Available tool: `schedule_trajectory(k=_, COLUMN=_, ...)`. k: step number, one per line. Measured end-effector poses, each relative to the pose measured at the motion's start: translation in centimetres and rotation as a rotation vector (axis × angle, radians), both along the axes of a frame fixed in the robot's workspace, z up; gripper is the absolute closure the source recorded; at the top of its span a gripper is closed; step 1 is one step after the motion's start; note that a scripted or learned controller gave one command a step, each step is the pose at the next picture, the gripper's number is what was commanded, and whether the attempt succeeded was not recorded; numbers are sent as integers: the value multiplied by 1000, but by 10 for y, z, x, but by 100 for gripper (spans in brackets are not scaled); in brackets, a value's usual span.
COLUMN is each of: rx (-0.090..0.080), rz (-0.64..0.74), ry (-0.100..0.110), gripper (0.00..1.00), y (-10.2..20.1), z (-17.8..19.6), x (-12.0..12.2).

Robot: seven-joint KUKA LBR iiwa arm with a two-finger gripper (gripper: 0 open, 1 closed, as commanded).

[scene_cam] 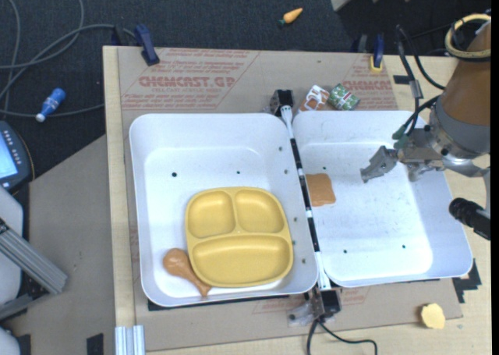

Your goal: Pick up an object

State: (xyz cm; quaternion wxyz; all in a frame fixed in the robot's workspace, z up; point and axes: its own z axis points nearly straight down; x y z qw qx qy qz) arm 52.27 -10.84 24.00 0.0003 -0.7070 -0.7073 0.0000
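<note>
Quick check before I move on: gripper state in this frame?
Gripper: over the right bin, whether open or closed cannot be told; nothing seen between its fingers.

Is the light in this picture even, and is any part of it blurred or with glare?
Camera view: light soft and even, white bins bright but not glaring; yellow tray sharp with faint shadow; tool slightly soft; dark floor at top dim.

**Hidden and cut-off parts**

The arm (468,104) runs off the right edge, so its upper part is out of sight. The yellow plate (238,236) covers part of the orange drumstick (184,268) at its lower left. The gripper (380,166) is too small to read its fingers. A screen (9,160) at the left edge is cut off.
</note>
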Motion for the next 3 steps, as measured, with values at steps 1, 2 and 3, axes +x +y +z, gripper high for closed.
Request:
schedule_trajectory(k=1, rx=2, rz=3, ry=6, gripper=0, y=29, z=-59, x=28)
schedule_trajectory(k=2, rx=-1, rz=-1, ry=2, gripper=0, y=8, z=-129, x=63)
schedule_trajectory(k=3, rx=0, rz=-1, ry=2, gripper=0, y=15, z=-157, x=62)
